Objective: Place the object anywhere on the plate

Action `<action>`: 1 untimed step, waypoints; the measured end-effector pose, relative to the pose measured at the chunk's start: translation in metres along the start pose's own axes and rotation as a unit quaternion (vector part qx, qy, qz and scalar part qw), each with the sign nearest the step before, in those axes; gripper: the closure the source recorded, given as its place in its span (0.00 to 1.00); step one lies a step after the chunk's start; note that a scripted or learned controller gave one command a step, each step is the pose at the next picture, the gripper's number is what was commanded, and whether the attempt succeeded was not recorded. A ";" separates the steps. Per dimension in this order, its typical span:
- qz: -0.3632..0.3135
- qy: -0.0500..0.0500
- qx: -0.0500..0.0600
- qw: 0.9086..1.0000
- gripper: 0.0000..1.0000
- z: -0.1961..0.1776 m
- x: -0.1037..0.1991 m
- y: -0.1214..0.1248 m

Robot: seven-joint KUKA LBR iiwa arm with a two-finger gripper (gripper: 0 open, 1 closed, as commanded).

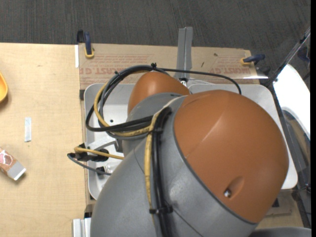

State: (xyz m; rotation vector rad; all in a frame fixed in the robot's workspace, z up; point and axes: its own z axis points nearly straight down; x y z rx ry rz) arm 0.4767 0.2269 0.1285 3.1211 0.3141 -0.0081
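Note:
The arm's grey body and large orange joint cover (222, 147) loom close to the camera and cover most of both white bins. It reaches leftward over the left bin (95, 105), of which a strip of rim and floor shows along the left side. Black and yellow cables (106, 125) loop off the arm above that strip. A corner of the right bin (264, 95) shows behind the arm. What lies inside the bins under the arm is hidden.
On the wooden bench left of the bins lie a small white strip (27, 130), a wrapped packet (11, 165) and the edge of an orange item (2, 88). Clamps (87, 44) (252, 59) hold cardboard behind the bins. A metal post (185, 48) stands at the back.

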 end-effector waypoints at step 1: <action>0.002 0.004 0.003 1.000 0.00 -0.229 0.001 0.001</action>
